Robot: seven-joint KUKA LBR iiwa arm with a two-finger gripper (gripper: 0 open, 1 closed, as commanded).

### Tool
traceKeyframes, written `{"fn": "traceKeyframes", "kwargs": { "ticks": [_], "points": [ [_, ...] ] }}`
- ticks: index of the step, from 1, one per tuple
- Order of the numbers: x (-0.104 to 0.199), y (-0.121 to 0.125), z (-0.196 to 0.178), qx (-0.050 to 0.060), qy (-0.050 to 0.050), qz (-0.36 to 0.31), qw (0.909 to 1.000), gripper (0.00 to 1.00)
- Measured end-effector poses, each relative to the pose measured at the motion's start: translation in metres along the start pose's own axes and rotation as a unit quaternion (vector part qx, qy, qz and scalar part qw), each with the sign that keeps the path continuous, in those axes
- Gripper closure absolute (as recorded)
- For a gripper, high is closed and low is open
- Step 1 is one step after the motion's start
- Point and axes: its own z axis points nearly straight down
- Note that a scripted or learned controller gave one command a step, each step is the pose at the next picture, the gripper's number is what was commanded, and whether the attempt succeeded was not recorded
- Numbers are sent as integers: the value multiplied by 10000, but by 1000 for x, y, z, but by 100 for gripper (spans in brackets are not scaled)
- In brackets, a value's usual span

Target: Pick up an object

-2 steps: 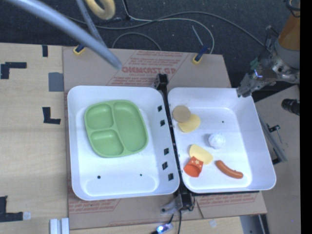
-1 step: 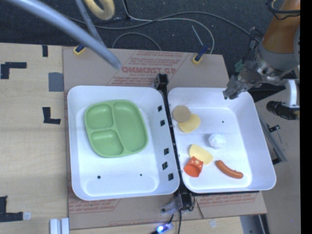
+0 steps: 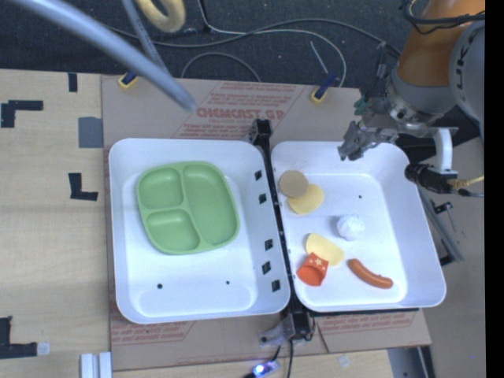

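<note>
Two white bins sit side by side on the tabletop (image 3: 47, 211). The left bin (image 3: 134, 290) holds one green divided plate (image 3: 187, 207). The right bin (image 3: 409, 235) holds six small things: a tan disc (image 3: 294, 183), a pale yellow piece (image 3: 308, 200) touching it, a white lump (image 3: 350, 227), a yellow piece (image 3: 324, 249), a red-orange piece (image 3: 313, 271) against that, and a sausage (image 3: 370, 274). The end effector (image 3: 356, 146) hangs over the right bin's far edge, grasping nothing; whether released or clenched, I cannot tell. The disc lies nearest, to its left and nearer the camera.

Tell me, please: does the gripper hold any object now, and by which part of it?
Nothing is held. The gripper hangs over the right bin's far edge, apart from the toy food.
</note>
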Motion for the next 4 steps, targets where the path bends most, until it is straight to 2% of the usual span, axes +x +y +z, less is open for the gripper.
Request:
{"fn": "traceKeyframes", "kwargs": {
  "ticks": [2, 3, 4],
  "points": [
    [97, 2, 29, 5, 1, -3, 10000, 100],
    [149, -1, 22, -4, 5, -11, 10000, 100],
    [211, 8, 24, -2, 6, -16, 10000, 100]
  ]
}}
